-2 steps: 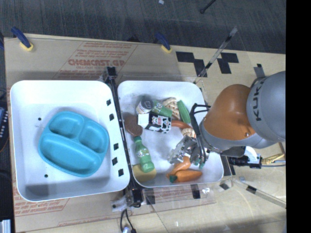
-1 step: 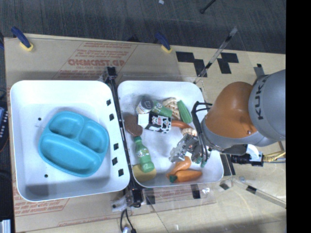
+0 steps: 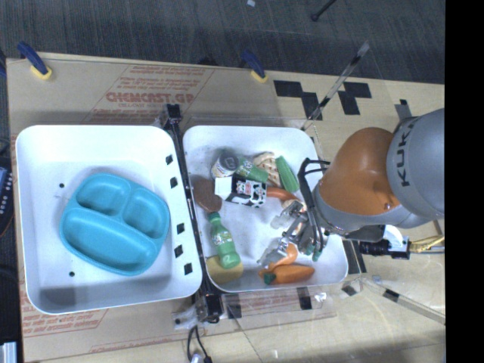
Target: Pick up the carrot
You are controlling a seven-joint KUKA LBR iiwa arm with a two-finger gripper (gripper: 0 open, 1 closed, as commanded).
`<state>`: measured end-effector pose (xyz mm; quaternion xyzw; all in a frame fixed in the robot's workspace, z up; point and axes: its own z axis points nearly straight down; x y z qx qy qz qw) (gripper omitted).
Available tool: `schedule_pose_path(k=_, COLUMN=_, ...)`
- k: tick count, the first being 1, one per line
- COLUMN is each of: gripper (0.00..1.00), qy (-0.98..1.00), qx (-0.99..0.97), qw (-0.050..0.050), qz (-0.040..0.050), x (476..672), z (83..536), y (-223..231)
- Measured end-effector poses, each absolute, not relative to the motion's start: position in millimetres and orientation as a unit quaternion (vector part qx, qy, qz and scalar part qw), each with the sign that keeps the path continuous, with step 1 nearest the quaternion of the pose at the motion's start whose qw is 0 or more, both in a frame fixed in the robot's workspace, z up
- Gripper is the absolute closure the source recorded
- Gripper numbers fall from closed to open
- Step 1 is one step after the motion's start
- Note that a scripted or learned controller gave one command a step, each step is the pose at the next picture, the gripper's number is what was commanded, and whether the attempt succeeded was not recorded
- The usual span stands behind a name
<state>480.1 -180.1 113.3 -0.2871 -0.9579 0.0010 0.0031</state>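
Two shallow white bins sit side by side on my bench: the left white bin [image 3: 30, 203] carries a turquoise plastic divided tray [image 3: 115, 224], and the right white bin [image 3: 198, 146] holds the jumble I am working in. From my remote seat I see the grey arm with its orange band [image 3: 361, 176] reaching in from the right, its wrist over that bin's right wall. The two-finger metal gripper [image 3: 286, 246] hangs low at the bin's front right corner. Its silvery fingers [image 3: 274, 252] lie right against the upper end of the orange carrot with a green tip [image 3: 289, 273], which rests lengthways along the front wall of the right bin. Whether the claw is spread, pressed together, or pinching the carrot, I cannot tell; glare and clutter blur that spot.

Left of the carrot, a small green bottle with a white label [image 3: 221, 237] lies with its base near a yellow-green rounded fruit [image 3: 227, 264]. Further back I make out a brown oval piece [image 3: 206, 193], a black-and-white printed packet [image 3: 246, 190], a green pepper-like stick [image 3: 286, 173] and a round grey can [image 3: 227, 162], all close together.
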Motion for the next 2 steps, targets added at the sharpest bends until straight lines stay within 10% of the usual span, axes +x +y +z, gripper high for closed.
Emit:
schedule_pose_path(k=1, gripper=0.00, qy=-0.947, qx=-0.320, qw=0.000, qz=-0.0001, x=479.2, z=95, y=-209)
schedule_pose_path(k=2, gripper=1.00, qy=-0.949, qx=-0.314, qw=0.000, qz=0.0001, x=480.7, z=105, y=-208)
